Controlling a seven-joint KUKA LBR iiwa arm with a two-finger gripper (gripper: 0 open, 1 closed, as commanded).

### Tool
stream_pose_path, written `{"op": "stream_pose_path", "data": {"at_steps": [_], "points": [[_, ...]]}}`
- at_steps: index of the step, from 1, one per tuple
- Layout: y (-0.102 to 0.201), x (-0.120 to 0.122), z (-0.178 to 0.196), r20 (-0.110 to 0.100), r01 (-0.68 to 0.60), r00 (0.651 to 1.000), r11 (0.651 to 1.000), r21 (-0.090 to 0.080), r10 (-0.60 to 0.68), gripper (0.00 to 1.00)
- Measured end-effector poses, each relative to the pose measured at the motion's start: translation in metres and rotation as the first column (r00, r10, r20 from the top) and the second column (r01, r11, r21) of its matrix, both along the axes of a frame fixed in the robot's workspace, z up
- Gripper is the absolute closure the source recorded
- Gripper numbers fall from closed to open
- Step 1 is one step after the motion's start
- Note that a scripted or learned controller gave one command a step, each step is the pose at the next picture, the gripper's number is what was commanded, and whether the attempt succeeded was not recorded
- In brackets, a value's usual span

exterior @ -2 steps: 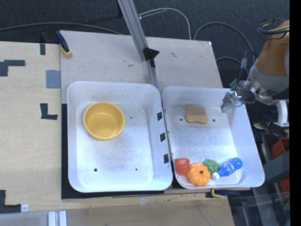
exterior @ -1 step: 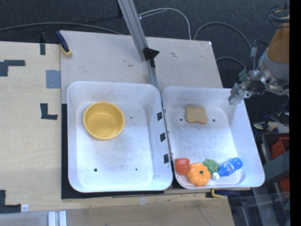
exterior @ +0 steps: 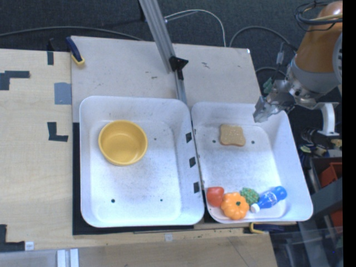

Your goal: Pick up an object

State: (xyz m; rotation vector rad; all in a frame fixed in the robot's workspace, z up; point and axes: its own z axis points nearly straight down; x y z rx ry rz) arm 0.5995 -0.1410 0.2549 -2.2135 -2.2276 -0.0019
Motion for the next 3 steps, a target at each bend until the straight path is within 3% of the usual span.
{"op": "stream_pose_path", "data": {"at_steps": [1,3], "points": [[0.043,0.008,-0.009,-0.002,0.0,1.0,1.0,0.0,0.0,1.0],[0.16,0.019,-0.026,-0.004,-0.001,1.0,1.0,0.0,0.001,1.0]]}}
